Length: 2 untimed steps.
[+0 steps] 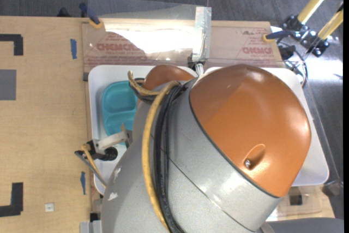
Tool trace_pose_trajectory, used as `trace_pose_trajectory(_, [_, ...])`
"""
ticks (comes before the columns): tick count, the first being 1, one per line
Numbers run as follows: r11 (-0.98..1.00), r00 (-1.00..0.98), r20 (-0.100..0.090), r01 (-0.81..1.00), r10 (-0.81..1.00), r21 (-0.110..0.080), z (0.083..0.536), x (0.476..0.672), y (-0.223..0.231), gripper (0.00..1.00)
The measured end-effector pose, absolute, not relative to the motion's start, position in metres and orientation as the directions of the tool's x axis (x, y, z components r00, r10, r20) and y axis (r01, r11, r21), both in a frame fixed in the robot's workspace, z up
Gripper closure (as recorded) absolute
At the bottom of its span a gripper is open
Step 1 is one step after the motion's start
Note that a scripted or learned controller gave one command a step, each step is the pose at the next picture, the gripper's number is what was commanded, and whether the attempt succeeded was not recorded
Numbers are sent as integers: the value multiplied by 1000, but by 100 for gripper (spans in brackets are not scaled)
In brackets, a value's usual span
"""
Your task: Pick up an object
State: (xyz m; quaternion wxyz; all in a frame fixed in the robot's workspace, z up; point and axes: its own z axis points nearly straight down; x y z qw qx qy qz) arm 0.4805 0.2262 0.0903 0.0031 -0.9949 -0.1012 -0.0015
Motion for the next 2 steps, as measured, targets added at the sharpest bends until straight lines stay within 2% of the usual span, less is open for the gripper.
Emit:
trace_pose_trajectory(1, [-899, 899, 5, 438, 438, -2, 276, 480, 226, 100])
trace_pose_trajectory(2, [-980, 980, -4, 198, 198, 1, 194, 478, 224, 100])
